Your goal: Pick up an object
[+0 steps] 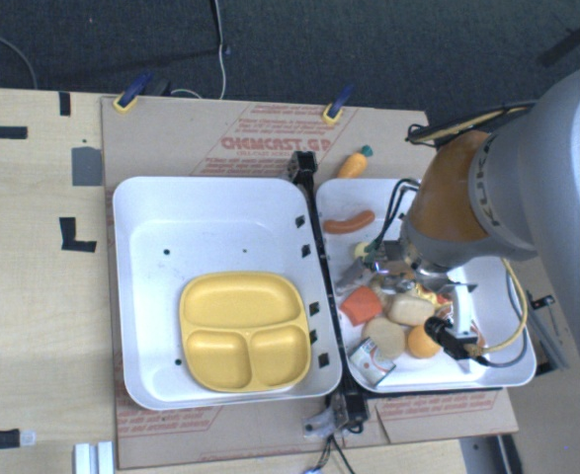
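My gripper (400,273) is low in the right bin (512,368), under the orange band of the arm (455,201). It hangs over a cluster of small objects. An orange-red block (361,304) lies just left of it. Two beige pieces (409,310) (386,338) and a small orange ball (423,343) sit right below it. A brown sausage (349,222) lies at the back of that bin. Near the front edge rests a small white and grey can (372,362). The wrist hides whatever lies directly beneath the gripper.
The left bin (151,225) holds a yellow divided plate (244,328). A toy carrot (352,164) lies on the cardboard just behind the right bin. A black divider (316,255) runs between the bins. Cables (512,334) loop off the wrist on the right.
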`<state>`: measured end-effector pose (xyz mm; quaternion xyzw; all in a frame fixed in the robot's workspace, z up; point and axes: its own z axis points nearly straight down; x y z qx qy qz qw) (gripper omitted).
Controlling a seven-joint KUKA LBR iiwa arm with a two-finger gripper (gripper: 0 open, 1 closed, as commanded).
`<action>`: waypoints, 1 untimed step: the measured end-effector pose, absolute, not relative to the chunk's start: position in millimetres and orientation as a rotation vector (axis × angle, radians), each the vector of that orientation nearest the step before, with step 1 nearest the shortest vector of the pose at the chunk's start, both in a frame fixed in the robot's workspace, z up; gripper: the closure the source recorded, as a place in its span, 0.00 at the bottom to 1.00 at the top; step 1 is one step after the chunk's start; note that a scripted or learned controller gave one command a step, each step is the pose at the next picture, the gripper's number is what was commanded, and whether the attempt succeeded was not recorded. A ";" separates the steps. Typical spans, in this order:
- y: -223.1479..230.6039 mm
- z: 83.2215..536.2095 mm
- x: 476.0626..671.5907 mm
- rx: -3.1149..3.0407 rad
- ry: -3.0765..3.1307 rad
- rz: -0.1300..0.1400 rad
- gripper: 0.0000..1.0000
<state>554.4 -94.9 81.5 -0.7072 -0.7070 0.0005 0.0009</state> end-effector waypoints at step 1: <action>-98.2 84.5 603.8 -2.220 -2.225 -0.001 0.00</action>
